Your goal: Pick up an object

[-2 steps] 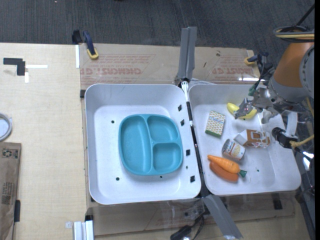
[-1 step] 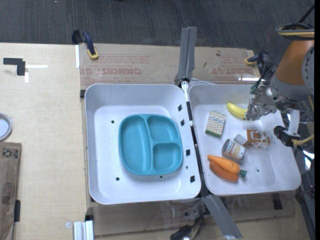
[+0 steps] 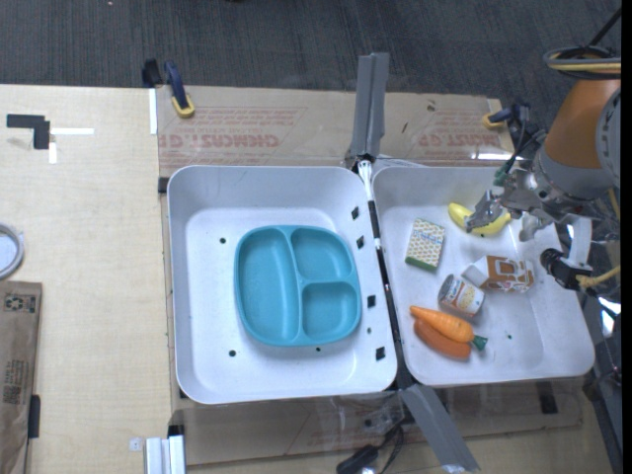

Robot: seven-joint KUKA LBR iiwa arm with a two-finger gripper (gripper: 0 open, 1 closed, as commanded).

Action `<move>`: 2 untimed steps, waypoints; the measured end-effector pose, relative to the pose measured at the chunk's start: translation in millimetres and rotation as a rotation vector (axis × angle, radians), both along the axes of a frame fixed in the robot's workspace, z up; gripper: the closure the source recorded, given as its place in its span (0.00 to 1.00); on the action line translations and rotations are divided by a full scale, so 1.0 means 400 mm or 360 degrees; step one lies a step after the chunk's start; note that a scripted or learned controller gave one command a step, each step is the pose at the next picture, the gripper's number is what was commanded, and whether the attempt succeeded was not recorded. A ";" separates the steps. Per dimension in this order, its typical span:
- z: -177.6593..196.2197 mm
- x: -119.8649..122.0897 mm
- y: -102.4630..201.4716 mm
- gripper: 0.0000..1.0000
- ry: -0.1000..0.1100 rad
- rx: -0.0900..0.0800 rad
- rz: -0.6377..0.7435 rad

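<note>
I am reaching into the right-hand shallow white bin (image 3: 553, 363) from its far right corner, with my two-finger gripper (image 3: 491, 214) hanging directly over the small yellow plastic banana (image 3: 470, 218). Whether my jaws are spread or pressed together I cannot tell; their tips are merging with the banana's upper end, and nothing shows the fruit actually sitting between them, so I am not counting it as held.

To do this step well, I judge that I should be lining my fingers up across the banana's narrow width rather than along its length, coming down at the thick middle of the curve, and closing only once both tips are low enough beside it. A grip near either tapered end would likely squirt it sideways.

The banana is lying flat near the bin's back wall, its long axis running roughly left to right with a slight rise toward the right, its curve bowing downward toward the bin's front. Its left tip is pointing toward the green-and-white speckled box (image 3: 426, 244) lying near it.

The brown-and-white carton (image 3: 508, 275), the silver can (image 3: 460, 295) and the orange carrot (image 3: 443, 329) are sitting well apart from the banana, so they are leaving room for my descent.
</note>
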State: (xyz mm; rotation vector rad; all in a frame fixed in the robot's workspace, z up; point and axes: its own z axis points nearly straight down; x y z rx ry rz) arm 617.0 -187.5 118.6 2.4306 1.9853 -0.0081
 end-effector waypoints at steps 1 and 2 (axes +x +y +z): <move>-0.069 -0.013 0.056 0.00 0.0001 0.0008 0.0031; 0.012 -0.081 0.162 0.00 0.0001 0.0009 0.0109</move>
